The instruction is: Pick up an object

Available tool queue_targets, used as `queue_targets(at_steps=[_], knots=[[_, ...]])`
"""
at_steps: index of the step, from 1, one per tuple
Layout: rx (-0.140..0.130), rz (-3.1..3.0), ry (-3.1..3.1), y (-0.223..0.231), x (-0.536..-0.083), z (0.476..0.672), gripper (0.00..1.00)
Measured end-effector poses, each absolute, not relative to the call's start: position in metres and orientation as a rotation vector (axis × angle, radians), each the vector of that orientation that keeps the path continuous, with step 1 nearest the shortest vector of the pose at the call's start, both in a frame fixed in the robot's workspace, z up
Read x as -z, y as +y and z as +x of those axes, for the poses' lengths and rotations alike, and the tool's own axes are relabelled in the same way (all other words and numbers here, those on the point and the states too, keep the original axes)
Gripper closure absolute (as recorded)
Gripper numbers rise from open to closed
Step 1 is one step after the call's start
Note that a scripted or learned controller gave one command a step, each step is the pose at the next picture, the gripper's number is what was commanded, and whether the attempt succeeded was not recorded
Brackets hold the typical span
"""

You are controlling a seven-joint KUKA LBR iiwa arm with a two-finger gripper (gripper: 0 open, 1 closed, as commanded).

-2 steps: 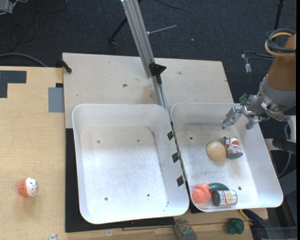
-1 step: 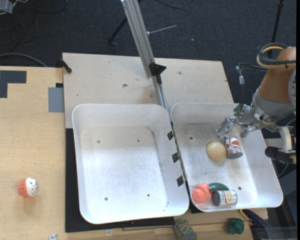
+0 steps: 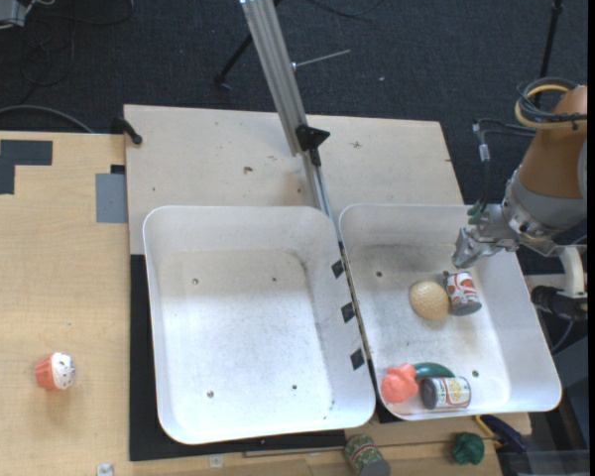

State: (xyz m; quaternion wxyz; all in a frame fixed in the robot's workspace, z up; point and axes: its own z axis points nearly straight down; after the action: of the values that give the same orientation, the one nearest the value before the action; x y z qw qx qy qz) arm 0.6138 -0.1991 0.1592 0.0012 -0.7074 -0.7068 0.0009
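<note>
- Objects for picking lie in the right bin (image 3: 535, 365), and places below are given from that bin.
- Near its middle a small red-and-white can (image 3: 463, 293) lies tilted, touching a pale round ball (image 3: 428, 300) on the can's left.
- At the near edge of that bin a dark jar with a yellow label (image 3: 445, 393) lies on its side, with a pink toy (image 3: 400, 384) just to its left and a green thing (image 3: 434, 369) partly hidden behind both.
- The end effector (image 3: 466, 251) hangs over the far right part of the bin, just above the red-and-white can; whether it is released or clenched I cannot tell, and nothing is seen in its grip.
- The left bin (image 3: 169, 266) sits against the right bin's left wall.
- Well left of both bins, a small red-and-white toy (image 3: 56, 371) lies on the wooden worktop (image 3: 40, 266).
- Below the right bin's near edge sit a dark can (image 3: 363, 453) and a green lump (image 3: 466, 448).
</note>
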Motion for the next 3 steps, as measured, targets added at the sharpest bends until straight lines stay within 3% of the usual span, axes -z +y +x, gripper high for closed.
queue_targets(at_steps=[2, 3], knots=[[0.003, -2.224, -2.225, -0.203, -0.276, 0.618, 1.00], [0.001, -2.214, -2.224, -0.150, -0.278, 0.603, 1.00]])
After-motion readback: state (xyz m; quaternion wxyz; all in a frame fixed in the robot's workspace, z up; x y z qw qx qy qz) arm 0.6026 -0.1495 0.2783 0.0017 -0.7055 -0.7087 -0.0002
